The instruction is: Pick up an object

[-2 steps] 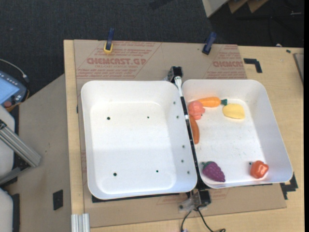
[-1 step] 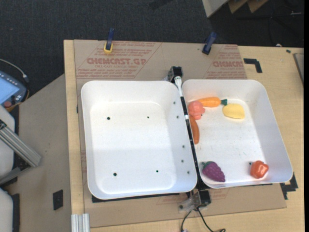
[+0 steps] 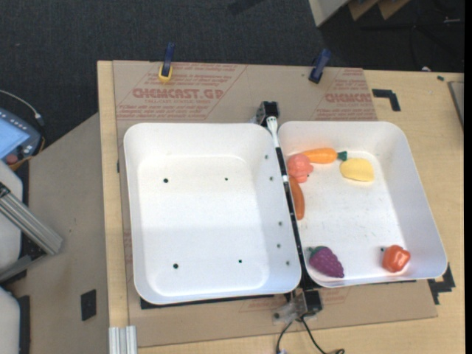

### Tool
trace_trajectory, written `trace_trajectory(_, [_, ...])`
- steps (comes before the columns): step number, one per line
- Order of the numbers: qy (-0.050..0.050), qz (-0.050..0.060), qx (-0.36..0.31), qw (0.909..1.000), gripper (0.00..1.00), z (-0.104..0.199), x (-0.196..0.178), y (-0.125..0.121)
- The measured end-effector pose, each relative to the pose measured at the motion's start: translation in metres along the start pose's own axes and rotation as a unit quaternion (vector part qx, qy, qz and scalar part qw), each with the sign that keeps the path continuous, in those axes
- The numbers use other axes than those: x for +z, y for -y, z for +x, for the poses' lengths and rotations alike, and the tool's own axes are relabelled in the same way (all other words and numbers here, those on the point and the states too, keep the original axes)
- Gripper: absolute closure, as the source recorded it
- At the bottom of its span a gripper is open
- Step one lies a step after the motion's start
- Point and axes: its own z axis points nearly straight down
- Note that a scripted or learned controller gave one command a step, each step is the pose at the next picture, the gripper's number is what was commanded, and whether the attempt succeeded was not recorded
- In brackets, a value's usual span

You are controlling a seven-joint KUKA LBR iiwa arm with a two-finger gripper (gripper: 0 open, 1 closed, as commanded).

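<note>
Toys hug the right bin's point(image 3: 413, 175) edges, carrot point(image 3: 320, 155) and lemon point(image 3: 357, 169) by its far wall, and with no hand to judge, I cannot tell its state.

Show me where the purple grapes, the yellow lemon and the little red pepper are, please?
purple grapes point(image 3: 326, 261), camera view, middle of the bunch.
yellow lemon point(image 3: 357, 169), camera view, centre of its body.
red pepper point(image 3: 396, 259), camera view, centre of its red body.
</note>
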Motion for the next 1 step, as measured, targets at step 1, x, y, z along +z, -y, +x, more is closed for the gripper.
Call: trace_trajectory(1, [0.000,0.001,0.000,1.0000,1.00,0.0002,0.0124,-0.0328])
